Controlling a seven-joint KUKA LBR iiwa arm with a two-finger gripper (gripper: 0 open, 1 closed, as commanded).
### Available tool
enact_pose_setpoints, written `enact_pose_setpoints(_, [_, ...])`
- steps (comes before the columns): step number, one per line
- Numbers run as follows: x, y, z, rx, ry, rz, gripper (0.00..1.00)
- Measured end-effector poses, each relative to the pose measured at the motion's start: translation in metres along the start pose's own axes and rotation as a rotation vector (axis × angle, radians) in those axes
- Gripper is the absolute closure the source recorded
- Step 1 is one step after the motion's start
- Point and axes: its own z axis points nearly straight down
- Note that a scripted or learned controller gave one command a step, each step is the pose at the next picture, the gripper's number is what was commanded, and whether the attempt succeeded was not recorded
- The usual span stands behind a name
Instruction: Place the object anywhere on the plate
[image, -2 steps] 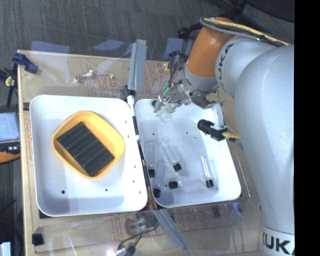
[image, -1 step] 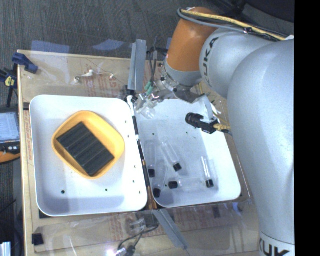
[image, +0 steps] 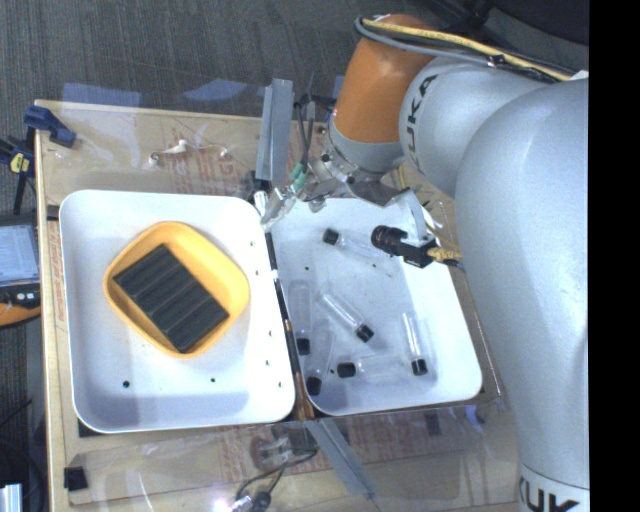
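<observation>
I see the clear tubes (image: 345, 312) lying loose in the right bin (image: 455, 385), well apart from the yellow plate (image: 232, 268) in the left bin (image: 90, 390), so nothing is placed and picking remains.

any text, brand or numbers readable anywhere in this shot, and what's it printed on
"KUK": black letters on the grey arm at the bottom of the picture, cut off by the frame there.
A second line of dark lettering runs along the arm's upper link beside the orange band; too foreshortened to read.
No lettering visible on the yellow plate, the white bins or the clear tubes.
</observation>
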Motion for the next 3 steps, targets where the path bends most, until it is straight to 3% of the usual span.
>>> enact_pose_setpoints(1, [0.037,-0.041,0.014,0.005,0.003,0.009,0.0])
enact_pose_setpoints(2, [0.088,-0.074,-0.011,0.003,0.002,0.044,0.0])
enact_pose_setpoints(3, [0.132,-0.068,-0.024,0.002,0.002,0.002,0.0])
